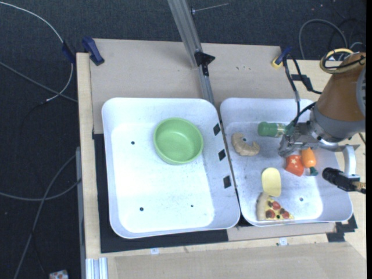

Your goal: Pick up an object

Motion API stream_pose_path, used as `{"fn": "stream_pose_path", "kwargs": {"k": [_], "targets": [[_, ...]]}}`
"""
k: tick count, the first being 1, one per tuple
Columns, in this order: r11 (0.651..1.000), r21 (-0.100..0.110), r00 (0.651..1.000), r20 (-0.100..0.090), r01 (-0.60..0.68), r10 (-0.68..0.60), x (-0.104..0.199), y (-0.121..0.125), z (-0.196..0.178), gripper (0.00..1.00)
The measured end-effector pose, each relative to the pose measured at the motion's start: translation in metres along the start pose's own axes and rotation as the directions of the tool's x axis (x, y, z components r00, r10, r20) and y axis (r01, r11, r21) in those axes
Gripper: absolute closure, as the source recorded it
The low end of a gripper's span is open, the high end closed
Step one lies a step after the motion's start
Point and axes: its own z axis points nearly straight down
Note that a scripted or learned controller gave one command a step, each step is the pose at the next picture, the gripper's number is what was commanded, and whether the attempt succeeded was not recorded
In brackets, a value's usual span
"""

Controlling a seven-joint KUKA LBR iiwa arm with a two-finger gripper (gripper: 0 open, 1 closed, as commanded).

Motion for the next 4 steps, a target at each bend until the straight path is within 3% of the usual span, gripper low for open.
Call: {"fn": "stream_pose_path", "kwargs": {"k": [2, 4], "targets": [[1.000, 0.008, 1.000, -0.002, 0.003, -0.003, -0.007, 0.004, -0.115, 1.00], [1.000, 0.010, 1.000, -0.003, 0.006, -0.006, 0.094, 0.022, -0.123, 1.00]]}}
